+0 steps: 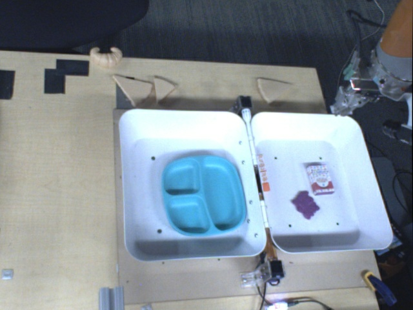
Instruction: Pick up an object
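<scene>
In the right bin [352,141] lie two small objects: a red and white packet [320,178] near the middle and a flat purple piece [304,204] just below and left of it. My gripper [344,100] hangs at the far right, above the bin's back right corner, well away from both objects. The arm's orange band and grey wrist are above it at the frame's edge. Nothing shows between the fingers.
The left bin [139,147] holds a blue divided tray [203,194] with three compartments. A black and white divider [253,154] runs between the bins. Cables lie off the bench at the right and at the front edge.
</scene>
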